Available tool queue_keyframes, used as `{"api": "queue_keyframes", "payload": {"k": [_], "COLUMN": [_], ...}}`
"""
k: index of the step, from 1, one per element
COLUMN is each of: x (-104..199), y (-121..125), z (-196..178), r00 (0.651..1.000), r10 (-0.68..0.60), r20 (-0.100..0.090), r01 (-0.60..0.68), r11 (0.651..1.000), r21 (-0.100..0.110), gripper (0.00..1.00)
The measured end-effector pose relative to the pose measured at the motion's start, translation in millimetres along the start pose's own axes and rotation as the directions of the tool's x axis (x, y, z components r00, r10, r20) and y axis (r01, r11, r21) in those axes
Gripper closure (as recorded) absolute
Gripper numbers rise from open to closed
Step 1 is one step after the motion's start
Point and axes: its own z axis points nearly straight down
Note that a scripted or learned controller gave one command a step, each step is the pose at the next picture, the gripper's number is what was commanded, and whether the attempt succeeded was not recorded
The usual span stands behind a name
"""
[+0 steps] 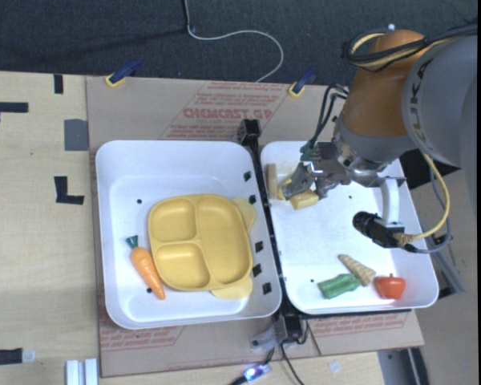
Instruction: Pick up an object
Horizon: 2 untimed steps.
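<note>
My gripper (303, 189) hangs over the upper left part of the right bin (417, 299), close to the divider. Its dark fingers are closed on a pale yellow block (304, 201), and a tan-yellow bit (291, 189) shows between them on the left. In the same bin's front right lie a green piece (336, 285), a beige cone (357, 269) and a red tomato-like item (391, 286). The left bin (112, 167) holds a yellow divided plate (200, 241) and an orange carrot (147, 269) beside its left edge.
The grey and orange arm (385, 95) reaches in from the upper right and covers the right bin's far corner. A black cable loop with a connector (378, 228) hangs over that bin's right side. A thin pale yellow sheet (234, 290) pokes out under the plate.
</note>
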Motion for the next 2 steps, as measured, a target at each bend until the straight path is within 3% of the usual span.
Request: {"api": "queue_keyframes", "payload": {"k": [2], "x": [1.9], "y": [15.6], "z": [11.7], "r00": [1.0], "r10": [-0.001], "r20": [0.0], "r01": [0.001], "r11": [1.0], "r21": [-0.002], "gripper": [1.0]}}
